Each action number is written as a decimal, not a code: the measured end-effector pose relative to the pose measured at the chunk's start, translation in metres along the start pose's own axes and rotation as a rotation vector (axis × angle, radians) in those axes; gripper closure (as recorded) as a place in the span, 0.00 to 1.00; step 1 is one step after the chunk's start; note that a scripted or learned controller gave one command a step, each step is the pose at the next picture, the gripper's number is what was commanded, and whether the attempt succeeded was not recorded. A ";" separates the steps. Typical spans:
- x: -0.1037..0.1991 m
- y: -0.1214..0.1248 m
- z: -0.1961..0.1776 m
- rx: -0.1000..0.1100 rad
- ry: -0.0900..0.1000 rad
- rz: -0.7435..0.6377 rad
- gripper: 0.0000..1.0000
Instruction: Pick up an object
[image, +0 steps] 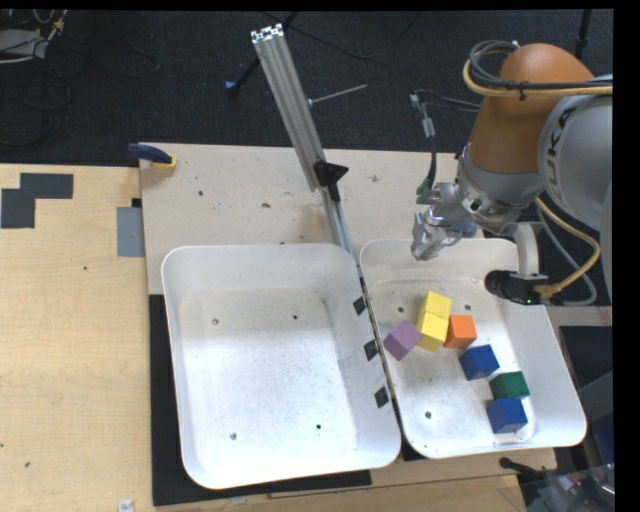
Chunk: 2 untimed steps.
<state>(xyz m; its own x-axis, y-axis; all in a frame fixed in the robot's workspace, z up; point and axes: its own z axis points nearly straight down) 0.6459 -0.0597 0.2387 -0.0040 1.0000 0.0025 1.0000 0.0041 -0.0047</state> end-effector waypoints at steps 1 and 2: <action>0.044 0.002 -0.001 -0.001 0.000 0.000 1.00; 0.102 -0.011 0.004 0.001 0.000 0.000 1.00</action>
<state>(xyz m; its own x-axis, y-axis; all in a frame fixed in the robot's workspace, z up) 0.6345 0.0420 0.2349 -0.0039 1.0000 0.0021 1.0000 0.0040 -0.0056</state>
